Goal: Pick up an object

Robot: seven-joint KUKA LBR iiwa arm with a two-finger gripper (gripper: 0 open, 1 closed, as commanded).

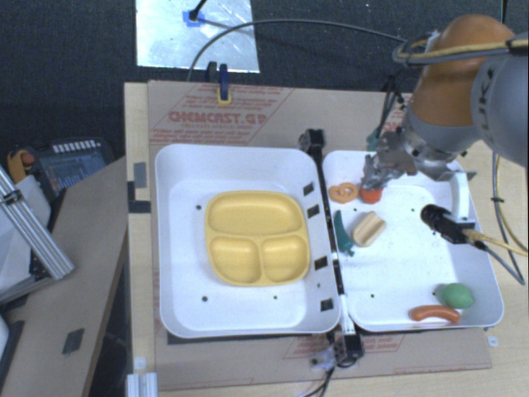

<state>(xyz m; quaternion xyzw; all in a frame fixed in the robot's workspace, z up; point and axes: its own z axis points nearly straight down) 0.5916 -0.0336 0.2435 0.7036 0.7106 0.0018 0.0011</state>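
Two bins sit side by side on the tabletop (140, 222); the left bin (178, 222) carries a yellow tray (254, 236), the right bin (413, 263) carries the loose items. I have the end effector (380, 174) low over the far-left part of the right bin. A small red piece (371, 194) lies directly beneath its tip, apparently touching or just short of it. An orange ring (342, 193) lies just left of that, and a tan roll (368, 228) nearer still, its long axis slanting from near-left to far-right. A green ball (456, 295) and a red sausage (435, 313) lie well apart at the near-right corner. I cannot tell how the end effector is set, nor whether it has hold of anything. My judgement: the red piece is the target, lying straight below, so the coming move is a short vertical one.
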